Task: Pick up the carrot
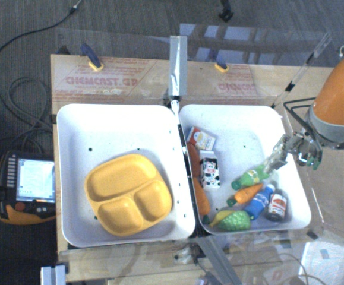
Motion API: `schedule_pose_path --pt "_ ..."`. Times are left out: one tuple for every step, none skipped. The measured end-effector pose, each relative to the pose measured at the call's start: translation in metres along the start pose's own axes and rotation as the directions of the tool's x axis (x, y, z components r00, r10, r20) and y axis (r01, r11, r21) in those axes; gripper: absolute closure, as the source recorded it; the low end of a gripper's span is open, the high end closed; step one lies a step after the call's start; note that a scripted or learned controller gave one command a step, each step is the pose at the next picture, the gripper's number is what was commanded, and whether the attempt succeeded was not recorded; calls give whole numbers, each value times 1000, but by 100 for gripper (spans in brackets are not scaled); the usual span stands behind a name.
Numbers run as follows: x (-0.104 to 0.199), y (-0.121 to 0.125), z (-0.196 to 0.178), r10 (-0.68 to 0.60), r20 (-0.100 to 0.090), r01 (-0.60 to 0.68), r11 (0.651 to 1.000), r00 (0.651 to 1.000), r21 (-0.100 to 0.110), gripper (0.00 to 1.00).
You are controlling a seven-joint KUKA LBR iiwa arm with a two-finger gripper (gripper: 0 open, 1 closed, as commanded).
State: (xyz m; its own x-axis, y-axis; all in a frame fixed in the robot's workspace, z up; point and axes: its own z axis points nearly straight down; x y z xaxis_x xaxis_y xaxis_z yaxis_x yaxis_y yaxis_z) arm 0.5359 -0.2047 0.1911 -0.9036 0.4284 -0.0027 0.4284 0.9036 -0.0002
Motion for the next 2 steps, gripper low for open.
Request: schedule_pose_path --pt "0 0 0 0 0 0 1000 1000 0 0" --pt "45 60 101 -273 8 273 962 962 1 0"
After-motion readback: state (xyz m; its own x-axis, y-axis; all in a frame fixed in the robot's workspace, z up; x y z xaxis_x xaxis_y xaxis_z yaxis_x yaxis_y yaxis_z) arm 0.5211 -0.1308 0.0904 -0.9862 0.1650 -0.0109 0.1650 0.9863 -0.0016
